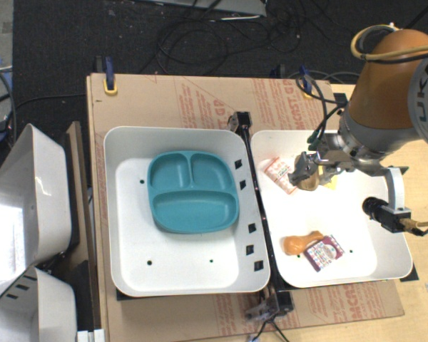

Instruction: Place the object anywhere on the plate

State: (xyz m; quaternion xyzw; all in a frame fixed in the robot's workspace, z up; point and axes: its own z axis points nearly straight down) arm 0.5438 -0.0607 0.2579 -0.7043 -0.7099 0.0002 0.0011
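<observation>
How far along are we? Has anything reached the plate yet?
Nothing has reached it: the teal plate in the left bin carries no item. The gripper is low in the right bin, beside a small packet; a grasp can't be confirmed. Still left: pick, carry across, release on the plate.

The teal plate [193,193] looks like smooth moulded plastic with a soft, matt sheen. Both white bins [125,212] seem smooth plastic too, faintly glossy along their rims. The desk [200,102] is topped with matt brown cardboard carrying red print. The small purple packet [324,251] and the red-and-white packet [277,171] look like shiny wrapper film. The arm's orange band [392,77] appears glossy, its grey casing smooth.
</observation>
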